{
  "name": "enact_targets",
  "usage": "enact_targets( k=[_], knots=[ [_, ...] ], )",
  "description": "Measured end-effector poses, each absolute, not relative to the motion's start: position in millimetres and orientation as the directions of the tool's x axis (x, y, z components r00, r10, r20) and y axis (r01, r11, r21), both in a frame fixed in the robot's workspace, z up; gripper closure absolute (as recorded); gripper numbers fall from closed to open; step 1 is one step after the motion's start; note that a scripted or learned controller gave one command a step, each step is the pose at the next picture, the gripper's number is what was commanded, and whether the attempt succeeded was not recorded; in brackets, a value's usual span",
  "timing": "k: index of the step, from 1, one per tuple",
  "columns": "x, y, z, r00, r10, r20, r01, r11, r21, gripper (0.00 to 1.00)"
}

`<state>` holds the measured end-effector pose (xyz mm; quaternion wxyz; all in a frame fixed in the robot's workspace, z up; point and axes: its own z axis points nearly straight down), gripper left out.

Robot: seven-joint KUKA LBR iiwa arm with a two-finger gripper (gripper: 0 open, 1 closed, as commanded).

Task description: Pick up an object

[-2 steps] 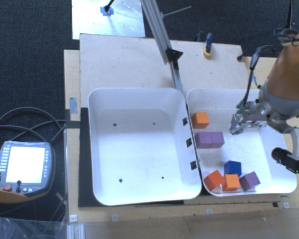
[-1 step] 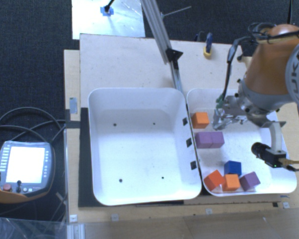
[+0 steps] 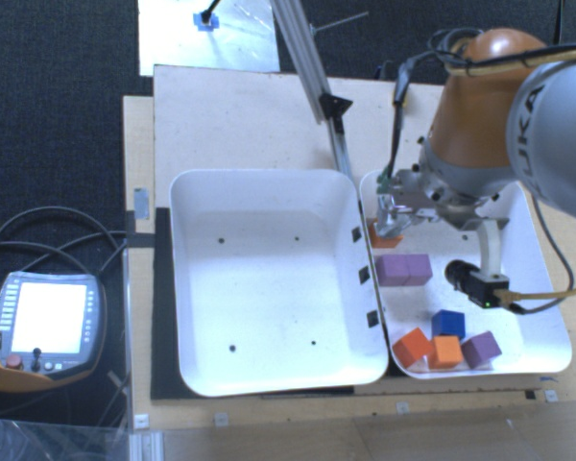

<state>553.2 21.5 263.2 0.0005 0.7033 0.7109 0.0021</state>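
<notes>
At the surface's left edge a grey teach pendant with a bright screen lies off to the side, and next to it the wide shallow white plastic bin on the left offers plenty of open floor. The smaller white bin on the right carries the candidates: a small orange block tight against its left wall, a long purple block just below it, and near the front edge a cluster of an orange cube, a blue cube, a second orange cube and a purple cube. The metal claw hangs directly over the small orange block; whether its tips are spread or closed on anything I cannot tell. Judging by this, nothing is lifted yet. The wall beside that block leaves little room.
</notes>
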Motion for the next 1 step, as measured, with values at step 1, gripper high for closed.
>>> enact_targets(
  k=[1],
  knots=[
    [582.0,68.7,261.7,-0.010,1.000,0.002,1.000,0.010,0.004,1.00]
  ],
)
